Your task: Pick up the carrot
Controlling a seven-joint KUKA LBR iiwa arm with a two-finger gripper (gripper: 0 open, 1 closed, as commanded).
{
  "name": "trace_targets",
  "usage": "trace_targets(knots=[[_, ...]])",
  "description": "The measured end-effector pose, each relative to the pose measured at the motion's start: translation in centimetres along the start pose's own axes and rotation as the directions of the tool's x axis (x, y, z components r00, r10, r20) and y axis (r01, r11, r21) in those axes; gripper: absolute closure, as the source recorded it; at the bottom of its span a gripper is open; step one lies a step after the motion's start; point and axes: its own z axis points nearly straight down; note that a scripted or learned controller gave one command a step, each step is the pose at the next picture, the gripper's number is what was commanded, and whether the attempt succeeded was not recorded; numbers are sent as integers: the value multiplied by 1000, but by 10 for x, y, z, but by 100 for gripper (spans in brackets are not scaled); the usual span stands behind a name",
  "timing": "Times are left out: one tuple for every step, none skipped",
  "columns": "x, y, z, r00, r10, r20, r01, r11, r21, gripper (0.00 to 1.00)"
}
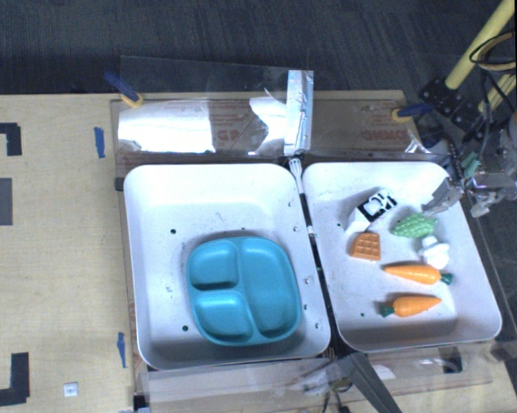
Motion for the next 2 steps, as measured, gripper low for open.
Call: trace_targets(knots=[[-5, -41, 153, 1000, 29, -1, -29, 1000, 2, 0], [-15, -21, 179, 996, -89, 0, 89, 996, -4, 0]])
